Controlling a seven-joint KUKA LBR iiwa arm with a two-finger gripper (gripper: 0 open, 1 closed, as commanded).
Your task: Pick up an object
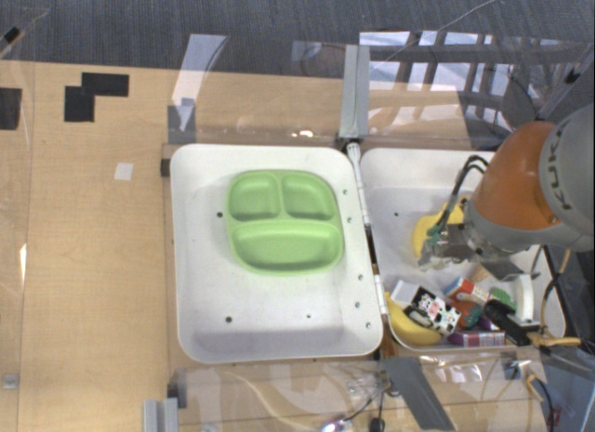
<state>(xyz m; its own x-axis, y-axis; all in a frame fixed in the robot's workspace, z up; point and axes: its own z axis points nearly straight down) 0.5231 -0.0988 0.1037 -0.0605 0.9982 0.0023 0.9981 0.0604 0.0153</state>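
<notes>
Smoothly moulded, a green three-compartment plastic tray (pixel 283 220) lies flat.

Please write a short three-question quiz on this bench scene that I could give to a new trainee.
1. True or false: the green divided plate lies in the left bin.
2. How many compartments does the plate have: A) two, B) three, C) five?
3. Which bin is the gripper over, and where in that bin does the clutter of small objects lie?

Key
1. True.
2. B: two small ones at the far side, one wide one at the near side.
3. The right bin; the objects crowd its near edge, with a yellow object just beside the gripper.
</notes>
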